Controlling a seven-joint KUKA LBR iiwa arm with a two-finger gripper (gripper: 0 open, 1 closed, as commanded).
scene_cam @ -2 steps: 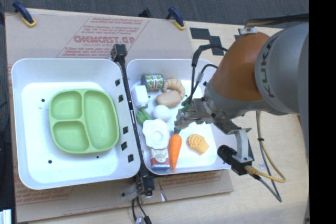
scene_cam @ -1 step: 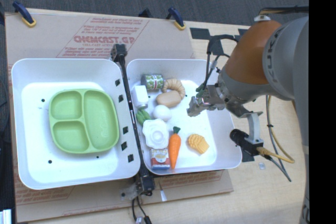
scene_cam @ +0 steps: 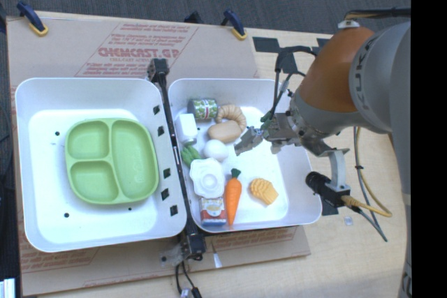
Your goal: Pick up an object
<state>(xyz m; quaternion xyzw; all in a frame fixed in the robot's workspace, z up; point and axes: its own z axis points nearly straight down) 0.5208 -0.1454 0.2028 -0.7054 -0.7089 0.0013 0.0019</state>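
Note:
The right bin [scene_cam: 299,214] holds several toy foods. A green can [scene_cam: 203,109] and a croissant [scene_cam: 235,114] lie at its far end, with a tan bread roll [scene_cam: 225,131] and a white egg [scene_cam: 216,149] just below them. Nearer the front are a white fried-egg piece [scene_cam: 207,176], an orange carrot [scene_cam: 232,196], a yellow ridged piece [scene_cam: 263,191] and a small red-labelled pack [scene_cam: 213,211]. My gripper [scene_cam: 253,140] hangs over the middle of this bin, just right of the bread roll and the egg. Nothing shows in its grasp.
The left bin [scene_cam: 28,108] bears a green divided plate [scene_cam: 112,160]. A white block [scene_cam: 186,126] and a green item [scene_cam: 189,153] lie against the right bin's left wall. The arm's body covers the right bin's right rim. Cardboard lies under both bins.

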